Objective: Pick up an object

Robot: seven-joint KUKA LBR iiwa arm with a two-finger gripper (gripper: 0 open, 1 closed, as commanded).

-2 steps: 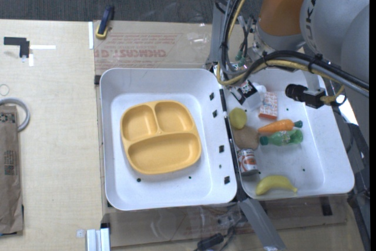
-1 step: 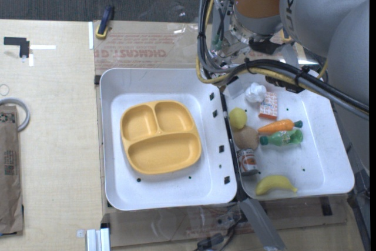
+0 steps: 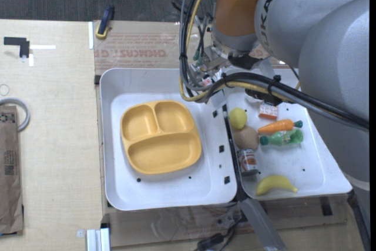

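Pale wood tabletop (image 3: pixel 53 144) carries two shallow white bins side by side. Left bin (image 3: pixel 111 144) holds a yellow divided plate (image 3: pixel 160 137), lying flat near its middle. Right bin (image 3: pixel 326 167) holds the loose objects: a lemon (image 3: pixel 237 118) touching a brown kiwi (image 3: pixel 247 138) just below it, a small can (image 3: pixel 249 161) below that, a banana (image 3: pixel 276 184) near the front edge, and a carrot (image 3: pixel 276 126) lying just above a green bottle (image 3: pixel 282 138). The grey arm (image 3: pixel 317 26) with its orange band looms over the bins' far edge; its gripper (image 3: pixel 205 76) sits among cables there, and whether it is parted or closed cannot be told.
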